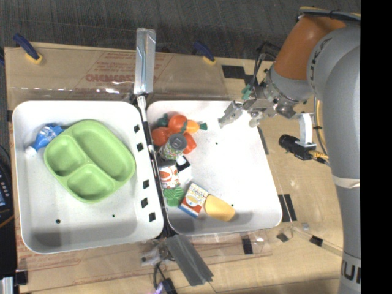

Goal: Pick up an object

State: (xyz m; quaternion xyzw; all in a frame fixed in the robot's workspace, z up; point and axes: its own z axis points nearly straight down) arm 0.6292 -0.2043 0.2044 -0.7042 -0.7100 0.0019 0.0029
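Observation:
My gripper (pixel 240 117) hangs over the far right part of the right bin (pixel 245 176), its two fingers spread open with nothing between them. A pile of objects lies along that bin's left wall: red and orange toy vegetables (pixel 174 127), a dark-capped bottle (pixel 176 144), a small can (pixel 169 176), a green piece (pixel 173 195), a colourful carton (pixel 195 199) and a yellow block (pixel 218 208). The gripper is well to the right of the pile and above it.
In the left bin (pixel 37 225) lies a green divided plate (pixel 89 158) with a blue-and-white item (pixel 44 135) at its far left. A metal divider post (pixel 144 60) rises between the bins at the back. The arm's body stands along the right side.

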